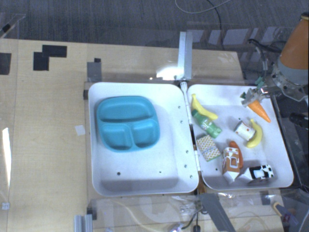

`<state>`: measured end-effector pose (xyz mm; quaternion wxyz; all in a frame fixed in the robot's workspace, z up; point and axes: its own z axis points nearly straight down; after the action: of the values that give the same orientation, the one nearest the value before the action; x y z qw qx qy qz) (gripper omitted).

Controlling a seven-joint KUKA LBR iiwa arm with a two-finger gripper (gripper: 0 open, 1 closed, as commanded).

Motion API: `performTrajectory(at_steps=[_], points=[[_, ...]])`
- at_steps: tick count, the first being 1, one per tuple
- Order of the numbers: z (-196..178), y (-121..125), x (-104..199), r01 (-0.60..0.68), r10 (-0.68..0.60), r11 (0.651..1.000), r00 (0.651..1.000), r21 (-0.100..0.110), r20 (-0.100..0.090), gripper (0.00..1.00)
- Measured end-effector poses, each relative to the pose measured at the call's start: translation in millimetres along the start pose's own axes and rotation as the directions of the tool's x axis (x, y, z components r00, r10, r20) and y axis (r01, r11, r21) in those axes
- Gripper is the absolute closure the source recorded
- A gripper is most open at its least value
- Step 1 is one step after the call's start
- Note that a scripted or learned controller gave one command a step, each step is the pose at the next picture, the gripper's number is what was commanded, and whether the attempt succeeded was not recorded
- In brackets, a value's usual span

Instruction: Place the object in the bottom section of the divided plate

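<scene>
Nothing has reached the blue three-section plastic plate (127,123) in the left white bin (169,173), its sections bare, while the gripper (253,95) hovers at the orange carrot (259,109) (grip impossible to judge) in the right bin (285,173).

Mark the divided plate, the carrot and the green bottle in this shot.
divided plate (126,109): camera view, floor of its large top section, in the left bin.
carrot (260,109): camera view, middle of the orange body, right bin's far corner.
green bottle (207,123): camera view, mid-body, beside a banana.
</scene>
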<state>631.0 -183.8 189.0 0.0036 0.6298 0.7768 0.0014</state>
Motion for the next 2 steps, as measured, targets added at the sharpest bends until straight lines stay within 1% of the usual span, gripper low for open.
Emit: performTrajectory(at_steps=[1,2], points=[[-47.3,-26.8,74.3,-0.044,0.044,0.999,0.999,0.001,-0.002,1.00],[-35.2,10.0,83.7,0.169,-0.169,0.986,0.986,0.001,-0.001,1.00]])
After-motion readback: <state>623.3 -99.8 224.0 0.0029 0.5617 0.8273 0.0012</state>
